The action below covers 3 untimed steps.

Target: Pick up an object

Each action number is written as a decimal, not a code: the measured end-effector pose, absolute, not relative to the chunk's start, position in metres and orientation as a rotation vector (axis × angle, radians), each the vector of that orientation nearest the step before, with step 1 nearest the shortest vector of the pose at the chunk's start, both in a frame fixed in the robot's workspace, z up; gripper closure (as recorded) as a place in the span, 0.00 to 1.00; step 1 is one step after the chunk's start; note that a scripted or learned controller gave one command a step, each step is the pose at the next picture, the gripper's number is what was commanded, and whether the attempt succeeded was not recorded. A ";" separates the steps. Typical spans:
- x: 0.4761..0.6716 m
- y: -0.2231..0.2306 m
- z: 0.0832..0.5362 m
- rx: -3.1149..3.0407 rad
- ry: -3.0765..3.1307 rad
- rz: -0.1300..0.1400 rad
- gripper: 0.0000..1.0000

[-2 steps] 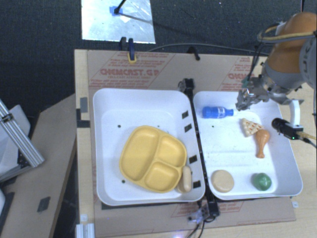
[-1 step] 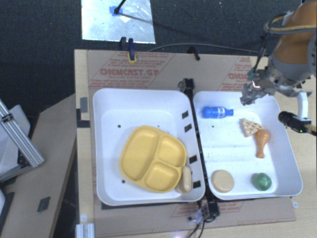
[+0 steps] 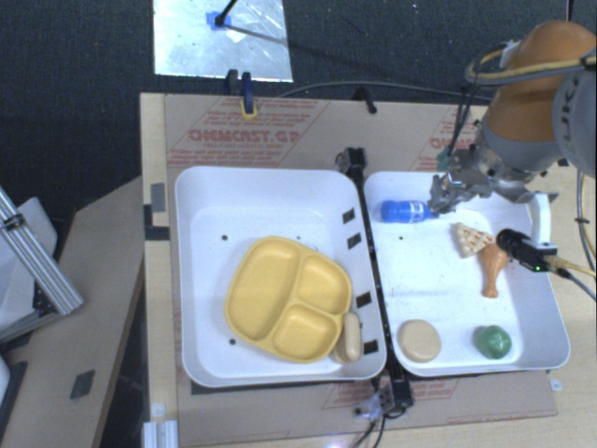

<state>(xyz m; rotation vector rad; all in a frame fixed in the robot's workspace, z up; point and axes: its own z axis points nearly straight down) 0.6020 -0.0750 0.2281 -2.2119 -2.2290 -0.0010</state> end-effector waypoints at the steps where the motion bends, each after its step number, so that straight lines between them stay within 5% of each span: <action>1: 0.583 -0.023 0.238 -2.210 -2.231 -0.004 1.00; 3: 0.543 0.069 0.234 -2.209 -2.232 -0.003 1.00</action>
